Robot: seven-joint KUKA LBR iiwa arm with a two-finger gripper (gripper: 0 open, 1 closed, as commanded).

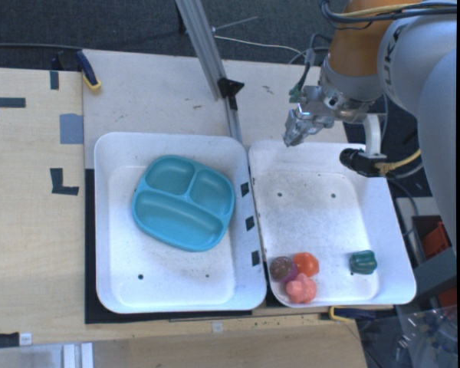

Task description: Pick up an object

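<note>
Four small items are clustered at the near edge of the right bin (383, 205): a dark red piece (281, 267), an orange one (306, 264), a pink one (300, 288) and a green one (363, 262), well apart. A blue plate (184, 202) is seated in the left bin (107, 228). The gripper (294, 138) is poised over the right bin's far rim, angled downward; its closure cannot be determined. Nothing is seen held.

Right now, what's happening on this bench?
The arm's gripper hangs over the far edge of the right bin, with nothing between its fingers. The small items, a purple ball, an orange one, a pink one and a green piece, sit at that bin's near end. A blue divided plate lies in the left bin.
</note>
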